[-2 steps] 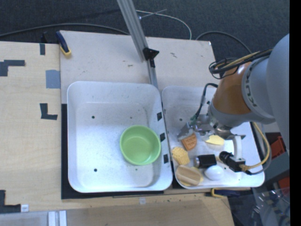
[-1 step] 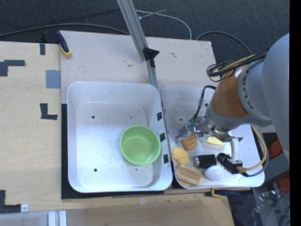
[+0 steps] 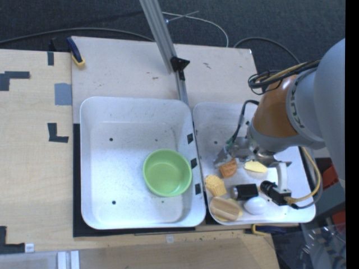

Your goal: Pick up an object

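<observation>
Currently: we judge the arm point(image 3: 280, 116) to be lowering over the right bin point(image 3: 210, 116) to choose a piece; nothing is seen lifted.
Grasp: hidden beneath the wrist, so we cannot tell how wide it stands or whether it has hold of anything.
Nearest target: the orange block point(image 3: 227, 168), just at 7 o'clock of the wrist's lower end, near the bin's middle.
Neighbours: a pale yellow piece point(image 3: 255, 166) at 3 o'clock of the block; a yellow chunk point(image 3: 215, 185) at 7 o'clock, close by; a black piece point(image 3: 244, 191) at 5 o'clock.
Further off: a tan round point(image 3: 225, 209) and a white lump point(image 3: 255, 205) along the 6 o'clock wall.
Left bin: the green bowl point(image 3: 167, 172) sits toward 5 o'clock, well apart from the arm.
Doing it well: we would centre over the block, straddle its shorter sides, and come straight down so the chunk is not caught too.
Risk: the pieces crowd together; an off-centre descent could nudge the block or pinch two at once.
Check: we would lift slowly and confirm the block rises before moving away.
</observation>
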You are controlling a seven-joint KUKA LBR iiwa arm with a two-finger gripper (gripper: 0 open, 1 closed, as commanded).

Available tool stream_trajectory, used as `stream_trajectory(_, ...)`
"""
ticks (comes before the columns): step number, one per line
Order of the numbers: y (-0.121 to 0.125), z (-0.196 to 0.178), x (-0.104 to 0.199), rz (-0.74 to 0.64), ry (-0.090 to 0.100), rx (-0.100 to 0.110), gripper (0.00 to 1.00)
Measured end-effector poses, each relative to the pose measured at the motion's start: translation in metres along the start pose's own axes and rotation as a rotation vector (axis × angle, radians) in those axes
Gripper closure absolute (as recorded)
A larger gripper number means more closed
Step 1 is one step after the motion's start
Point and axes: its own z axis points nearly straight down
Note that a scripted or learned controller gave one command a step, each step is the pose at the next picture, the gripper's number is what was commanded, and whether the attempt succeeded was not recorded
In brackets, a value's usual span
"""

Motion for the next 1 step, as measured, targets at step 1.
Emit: stream_trajectory(1, 0.0053, -0.0507, -0.0090, 0.002, -0.002, -0.007, 1.00)
